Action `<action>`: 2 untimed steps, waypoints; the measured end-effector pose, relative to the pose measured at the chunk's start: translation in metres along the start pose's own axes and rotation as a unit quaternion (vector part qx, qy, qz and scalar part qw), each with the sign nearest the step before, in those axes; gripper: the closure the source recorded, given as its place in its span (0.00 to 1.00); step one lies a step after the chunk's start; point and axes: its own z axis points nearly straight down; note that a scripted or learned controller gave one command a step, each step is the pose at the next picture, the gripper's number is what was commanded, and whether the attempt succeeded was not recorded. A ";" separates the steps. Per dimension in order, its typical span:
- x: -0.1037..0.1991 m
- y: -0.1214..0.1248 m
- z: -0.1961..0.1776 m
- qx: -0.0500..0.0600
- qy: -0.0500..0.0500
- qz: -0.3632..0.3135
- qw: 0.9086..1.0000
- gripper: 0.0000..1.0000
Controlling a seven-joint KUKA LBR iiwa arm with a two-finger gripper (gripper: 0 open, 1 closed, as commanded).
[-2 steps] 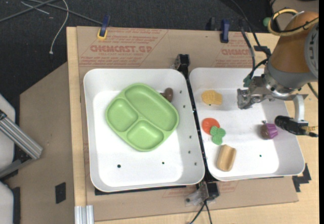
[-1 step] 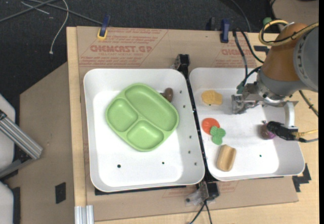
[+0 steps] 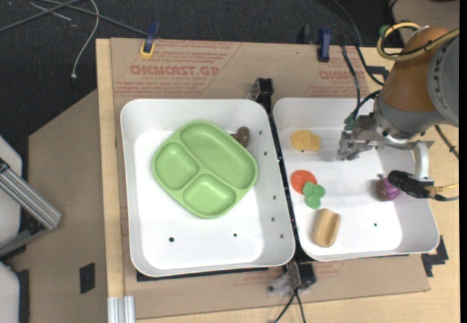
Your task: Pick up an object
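camera view: pincer (image 3: 349, 148) beside yellow toy (image 3: 305, 141).

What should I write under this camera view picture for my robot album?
Gripper hovers over right bin of toy food; green divided plate waits in left bin.
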 end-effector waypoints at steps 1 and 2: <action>-0.002 0.002 -0.065 -0.004 -0.002 -0.001 1.000 1.00; -0.002 0.004 -0.118 -0.003 -0.001 -0.001 1.000 1.00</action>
